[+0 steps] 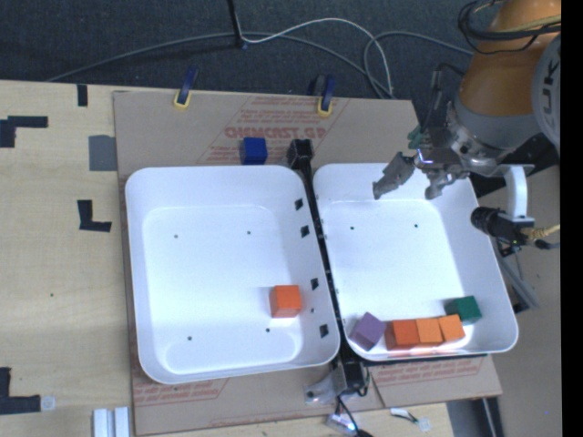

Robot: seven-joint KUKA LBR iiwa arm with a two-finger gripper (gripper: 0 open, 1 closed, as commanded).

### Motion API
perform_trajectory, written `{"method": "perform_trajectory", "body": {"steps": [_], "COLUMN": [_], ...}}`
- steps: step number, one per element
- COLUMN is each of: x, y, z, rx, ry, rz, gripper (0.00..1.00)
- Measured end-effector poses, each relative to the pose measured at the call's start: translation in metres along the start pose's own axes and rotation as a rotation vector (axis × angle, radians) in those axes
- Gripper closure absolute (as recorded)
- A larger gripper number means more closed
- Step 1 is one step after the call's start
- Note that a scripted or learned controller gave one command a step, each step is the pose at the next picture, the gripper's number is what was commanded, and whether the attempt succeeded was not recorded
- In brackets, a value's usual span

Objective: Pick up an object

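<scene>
While poised above the right bin (pixel 496 271), gripper (pixel 414 182) jaws spread wide, holding nothing, touching nothing.

The grey arm reaches in from the right; its hand (pixel 414 180) hangs open, fingers spread, empty.

One fixed camera is set above the bench, looking down at a slant. Both white bins are taken in whole: the left bin (pixel 164 198) at centre-left of the frame, the right bin (pixel 474 244) at centre-right, with the cardboard sheet (pixel 273 130) beneath them seen to its far edge. Dark floor with cables (pixel 301 30) is caught across the top of the frame, so the view is tilted away from the near edge. The arm (pixel 510 62) is entered from the upper right, cropped by the frame. Distance is moderate; small blocks are resolved as coloured shapes only.
</scene>
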State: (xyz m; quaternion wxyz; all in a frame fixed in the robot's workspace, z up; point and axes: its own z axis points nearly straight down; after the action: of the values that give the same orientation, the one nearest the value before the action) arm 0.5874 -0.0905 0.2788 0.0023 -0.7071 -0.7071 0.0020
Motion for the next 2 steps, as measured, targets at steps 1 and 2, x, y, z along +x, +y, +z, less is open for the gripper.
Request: {"method": "perform_trajectory", "body": {"steps": [1,2], "x": [0.000,0.008], "y": [0.001,0.006], "z": [-0.003,0.053], "rx": [-0.006,-0.001], "ry": [0.000,0.000], "rz": [0.000,0.000], "gripper": [0.00,0.00]}}
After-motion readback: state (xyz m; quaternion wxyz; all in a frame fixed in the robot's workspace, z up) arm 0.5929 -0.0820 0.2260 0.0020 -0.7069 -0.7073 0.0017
